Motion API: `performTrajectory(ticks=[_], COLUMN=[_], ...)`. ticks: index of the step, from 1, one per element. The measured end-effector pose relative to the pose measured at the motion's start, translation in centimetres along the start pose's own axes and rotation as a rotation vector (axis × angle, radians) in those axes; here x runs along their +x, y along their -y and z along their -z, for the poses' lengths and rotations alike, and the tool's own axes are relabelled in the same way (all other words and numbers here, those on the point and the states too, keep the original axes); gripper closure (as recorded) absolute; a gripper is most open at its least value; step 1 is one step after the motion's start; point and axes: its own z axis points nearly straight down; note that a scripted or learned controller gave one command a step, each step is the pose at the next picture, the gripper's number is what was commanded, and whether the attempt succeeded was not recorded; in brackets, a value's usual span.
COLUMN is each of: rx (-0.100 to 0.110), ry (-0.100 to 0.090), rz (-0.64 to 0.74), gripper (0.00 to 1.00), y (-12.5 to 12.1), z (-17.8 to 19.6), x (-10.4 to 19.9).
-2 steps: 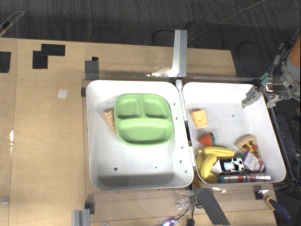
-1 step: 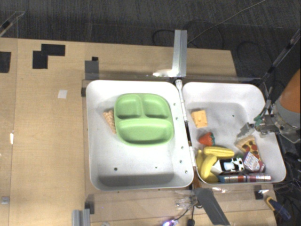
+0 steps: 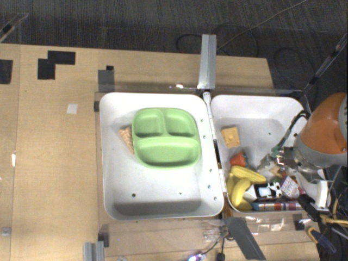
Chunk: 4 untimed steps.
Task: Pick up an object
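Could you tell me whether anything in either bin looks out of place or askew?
Yes: in the left bin, the green divided plate lies on top of a tan textured object, which pokes out from under its left edge. In the right bin, the bananas and other small items are heaped in the lower corner.

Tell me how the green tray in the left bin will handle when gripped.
The green tray looks like stiff moulded plastic, so it probably won't flex. It is broad and shallow, likely light but awkward, and may tilt if pinched at one rim. Its smooth surface could slip.
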Motion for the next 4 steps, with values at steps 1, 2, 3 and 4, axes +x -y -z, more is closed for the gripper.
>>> performTrajectory(ticks=[1,2,3,4], rx=[-0.009,0.006,0.003,0.007], ry=[0.000,-0.003,-0.002,-0.009], rz=[0.002,-0.008,-0.009,0.119], gripper=[1.00,1.00,0.00,0.00], y=[-0.4,0.1,0.0,-4.8], z=[1.2,-0.2,-0.1,-0.3], x=[0.1,2.8,2.7,7.3])
